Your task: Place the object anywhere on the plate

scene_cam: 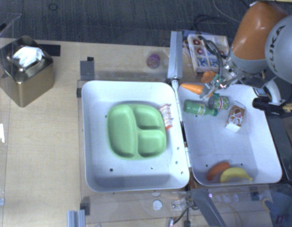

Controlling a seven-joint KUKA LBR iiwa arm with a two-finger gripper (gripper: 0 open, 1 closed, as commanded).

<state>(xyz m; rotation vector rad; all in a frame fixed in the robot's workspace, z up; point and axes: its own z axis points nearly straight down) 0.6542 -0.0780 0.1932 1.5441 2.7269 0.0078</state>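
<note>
Brass-coloured box [27,77]: far left of the frame, on the wooden bench outside the bins, with crumpled white material in its open top.

Left bin [96,171]: white and shallow, left of centre.

Plate [136,130]: green, divided into compartments, in the middle of the left bin; nothing rests in it, so the placing is not yet done.

Wrapper [166,116]: small red-and-white packet touching the plate's right edge, half on the bin floor.

Right bin [252,152]: white, right of centre, holding the loose items.

Carrot [191,88]: orange, at the right bin's upper left corner.

Green bottle [200,108]: lying on its side just below the carrot, in the upper part of the right bin. By my reading this is the object, since it is nearest the tool. It looks like light, stiff, smooth plastic, apt to roll or slip; best taken across the middle of its body, fingers square to its length.

Gripper [217,86]: just above and right of the bottle, near a small jar [220,101]; I cannot tell how it is set, and nothing is visibly held.

Carton [236,117]: small, red and white, right of the bottle.

Fruit: a red piece [217,170] and a banana [236,175] at the lower edge of the right bin.
</note>
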